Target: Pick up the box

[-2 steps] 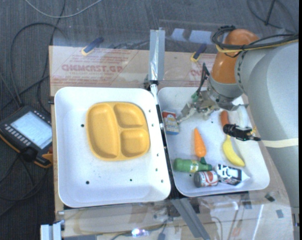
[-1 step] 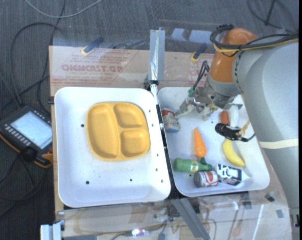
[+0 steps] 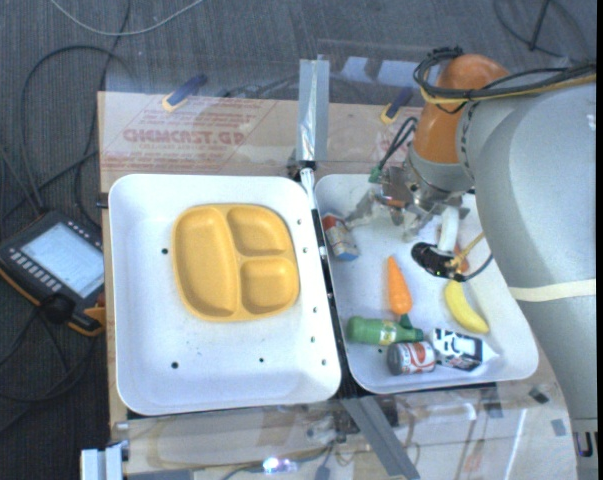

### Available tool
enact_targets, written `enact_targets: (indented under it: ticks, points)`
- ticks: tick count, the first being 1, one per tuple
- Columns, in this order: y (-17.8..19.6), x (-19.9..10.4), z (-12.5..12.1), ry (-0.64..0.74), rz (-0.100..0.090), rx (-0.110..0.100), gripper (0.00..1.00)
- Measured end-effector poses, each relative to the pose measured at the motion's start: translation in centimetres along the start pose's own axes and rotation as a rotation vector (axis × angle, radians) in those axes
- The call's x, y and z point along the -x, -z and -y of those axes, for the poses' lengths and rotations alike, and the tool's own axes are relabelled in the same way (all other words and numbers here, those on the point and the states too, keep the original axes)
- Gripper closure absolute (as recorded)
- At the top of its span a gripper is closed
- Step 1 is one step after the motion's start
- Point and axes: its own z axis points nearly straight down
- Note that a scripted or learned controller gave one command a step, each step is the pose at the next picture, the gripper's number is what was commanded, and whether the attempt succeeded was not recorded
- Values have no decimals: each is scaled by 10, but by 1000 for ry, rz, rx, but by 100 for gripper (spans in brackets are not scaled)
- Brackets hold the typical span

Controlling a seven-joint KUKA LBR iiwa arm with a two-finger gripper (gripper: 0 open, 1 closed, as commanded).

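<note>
- Box (image 3: 463,350) lies flat at the near edge of the right bin (image 3: 511,353), touching the soda can (image 3: 412,358); nothing grips it.
- My fingers (image 3: 406,206) hover over the bin's far end, well apart from it; can't tell their opening.
- In the way: banana (image 3: 466,307) beside it, green bottle (image 3: 381,330), carrot (image 3: 398,286).
- Yellow tray (image 3: 235,260) fills the left bin.

Faded red lettering is printed across the cardboard sheet (image 3: 206,138) lying behind the white bins; it seems to read "CHEMCAST", followed by letters too washed out to be made out. White marks on the black box (image 3: 459,349) are too small to be read.
</note>
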Motion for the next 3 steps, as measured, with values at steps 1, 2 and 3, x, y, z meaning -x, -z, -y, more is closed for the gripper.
enact_targets:
  ticks: [1,2,3]
  points:
    - [10,1,2,-1,3,-13,100]
    - [10,1,2,0,5,-13,0]
    - [1,-10,-5,-70,-8,22,0]
